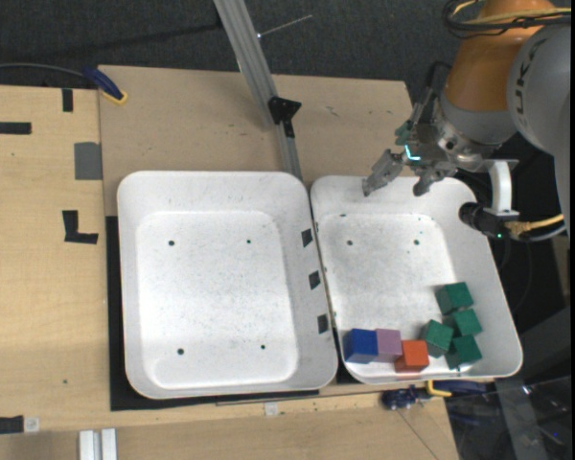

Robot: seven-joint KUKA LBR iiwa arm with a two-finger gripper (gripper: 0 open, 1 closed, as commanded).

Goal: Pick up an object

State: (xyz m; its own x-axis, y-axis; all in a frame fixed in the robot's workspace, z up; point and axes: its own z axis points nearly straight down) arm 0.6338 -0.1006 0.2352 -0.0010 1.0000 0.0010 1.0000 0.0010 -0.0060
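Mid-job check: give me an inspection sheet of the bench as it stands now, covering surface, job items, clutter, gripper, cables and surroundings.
Surface: wooden bench bearing two white bins side by side, the left bin and the right bin.
Job's things: blocks bunched in the right bin's near corner: blue block, purple block, orange block, and four green blocks.
Clutter: black tape marks and a grey patch on the bench's left.
Gripper: gripper open, above the right bin's far edge, holding nothing.
Cables: yellow cable beside the arm; blue cable at the far left.
Surroundings: slanted metal bar crossing the far side.
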